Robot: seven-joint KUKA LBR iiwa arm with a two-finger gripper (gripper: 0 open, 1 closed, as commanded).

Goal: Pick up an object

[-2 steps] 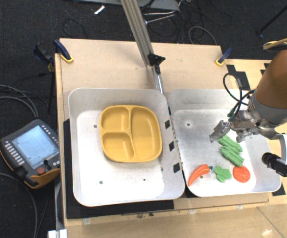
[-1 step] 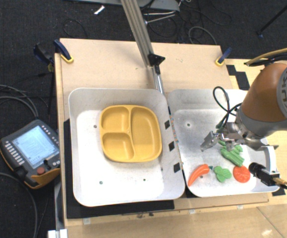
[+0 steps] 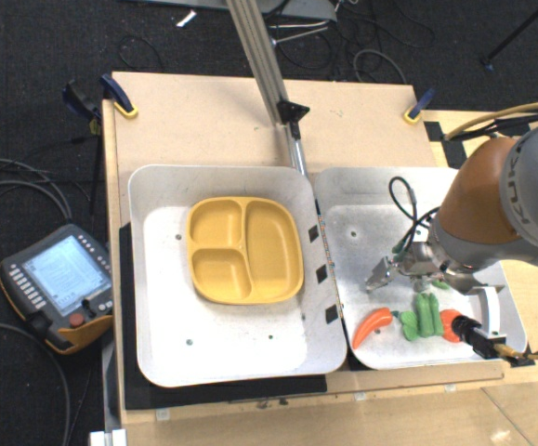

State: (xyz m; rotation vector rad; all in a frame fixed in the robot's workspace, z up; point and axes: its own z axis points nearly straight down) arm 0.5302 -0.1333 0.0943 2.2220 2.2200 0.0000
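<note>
The arm is reaching into the right bin, its claw hanging above the green toy beside an orange carrot. The wrist is hiding the claw's grip, so I cannot tell its state.

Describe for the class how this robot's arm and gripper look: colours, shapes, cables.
The arm is thick, rounded and grey, with a broad orange band above the wrist. A black cable loops out near the wrist. The gripper is small, metallic grey, with thin fingers.
</note>
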